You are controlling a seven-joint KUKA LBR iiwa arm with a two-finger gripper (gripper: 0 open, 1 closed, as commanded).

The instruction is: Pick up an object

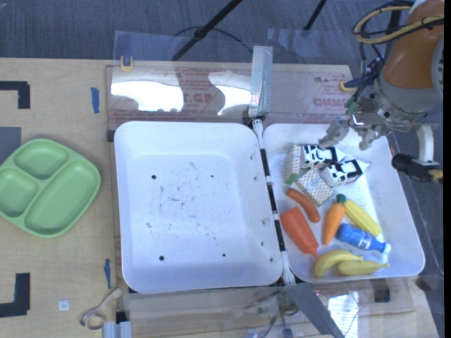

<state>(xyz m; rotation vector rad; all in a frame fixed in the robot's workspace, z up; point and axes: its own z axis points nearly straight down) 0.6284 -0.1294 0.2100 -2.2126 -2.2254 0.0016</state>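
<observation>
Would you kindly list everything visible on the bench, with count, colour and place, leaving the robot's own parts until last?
Shallow white plastic bins: two, side by side; toys lie in the right one.
Black-and-white patterned toy: one, top of right bin.
Beige speckled block: one, below it.
Sausage-shaped toy: one, red-orange, middle left.
Large orange toy carrot: one, left side.
Small orange carrot with green top: one, centre.
Yellow corn cob: one, right of it.
Blue bottle: one, lower right.
Yellow bananas: one bunch, bottom.
Green divided plate: one, bench far left.
Arm: one, grey and orange, top right.
Gripper: one, open above right bin's top.
</observation>
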